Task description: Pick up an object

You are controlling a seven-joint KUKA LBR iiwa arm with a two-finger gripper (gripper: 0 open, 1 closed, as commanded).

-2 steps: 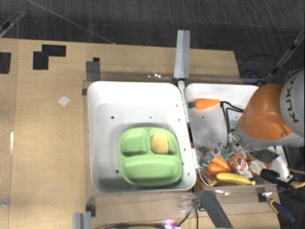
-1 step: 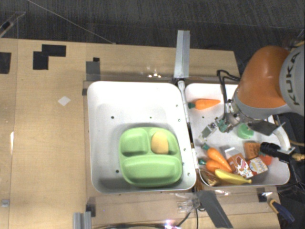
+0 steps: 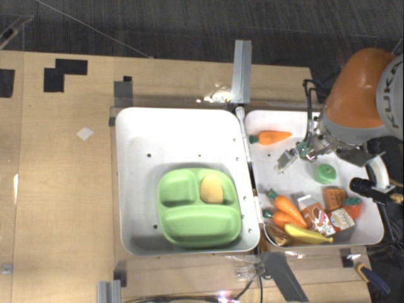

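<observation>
The end effector (image 3: 289, 158) hangs over the upper middle of the right bin (image 3: 377, 233), reaching in from the arm (image 3: 361, 100) at the right edge of the view. Whether it is open or closed cannot be determined; no object is visible in it.

Right bin contents:
- A carrot (image 3: 273, 137) lies near the upper left corner, just above and left of the end effector, apart from it. Its long axis runs nearly level across the view, with the green top toward the left wall and the orange body toward the right.
- A green round piece (image 3: 326, 173) lies to the right of the end effector, close beside it.
- Two more carrots (image 3: 288, 211) lie along the lower left, angled down to the right.
- A banana (image 3: 306, 234) lies against the lower wall, below those carrots.
- Small printed cartons (image 3: 328, 219) and a brown block (image 3: 334, 198) are crowded together at the lower right, touching or nearly touching one another.

Left bin (image 3: 136, 169) contents:
- A green divided plate (image 3: 189, 223) sits in the lower half.
- A yellow round fruit (image 3: 213, 188) rests in the plate's upper right compartment.

A grey metal post (image 3: 241, 74) stands on the counter (image 3: 57, 188) behind the seam between the two bins
</observation>
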